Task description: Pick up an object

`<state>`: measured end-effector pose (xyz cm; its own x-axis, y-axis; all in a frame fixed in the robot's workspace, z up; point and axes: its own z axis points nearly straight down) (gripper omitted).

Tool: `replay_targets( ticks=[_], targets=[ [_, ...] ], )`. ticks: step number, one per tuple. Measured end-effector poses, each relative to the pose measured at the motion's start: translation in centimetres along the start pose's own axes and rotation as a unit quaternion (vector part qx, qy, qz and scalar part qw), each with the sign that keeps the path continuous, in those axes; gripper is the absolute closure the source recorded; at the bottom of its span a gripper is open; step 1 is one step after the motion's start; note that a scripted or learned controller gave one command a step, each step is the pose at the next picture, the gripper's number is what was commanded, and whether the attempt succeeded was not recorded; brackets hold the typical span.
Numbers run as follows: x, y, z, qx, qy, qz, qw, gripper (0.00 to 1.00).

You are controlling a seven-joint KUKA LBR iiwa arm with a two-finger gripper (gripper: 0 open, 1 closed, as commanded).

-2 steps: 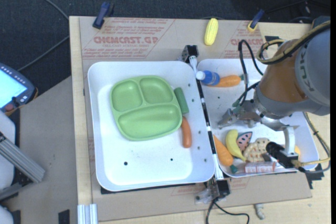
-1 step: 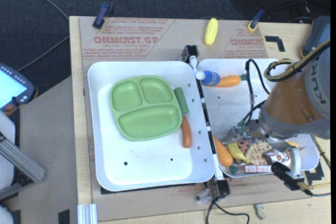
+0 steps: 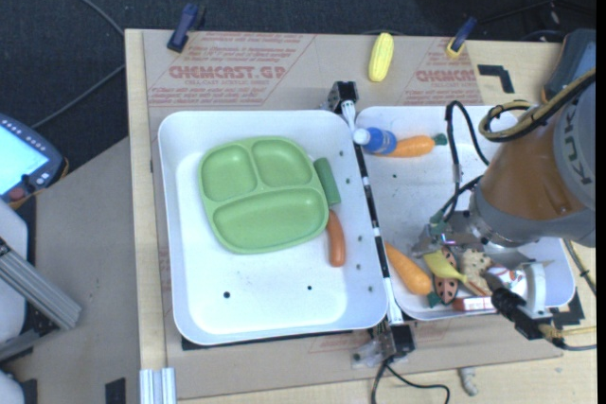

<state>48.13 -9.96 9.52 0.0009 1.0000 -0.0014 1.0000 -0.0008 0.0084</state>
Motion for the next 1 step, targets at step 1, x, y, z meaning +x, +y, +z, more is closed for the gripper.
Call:
replay_targets(
  ticks=[1],
  targets=[
    [9.21, -0.12, -8.97, 0.004, 0.001, -0.002, 1.0000, 1.00]
  ],
)
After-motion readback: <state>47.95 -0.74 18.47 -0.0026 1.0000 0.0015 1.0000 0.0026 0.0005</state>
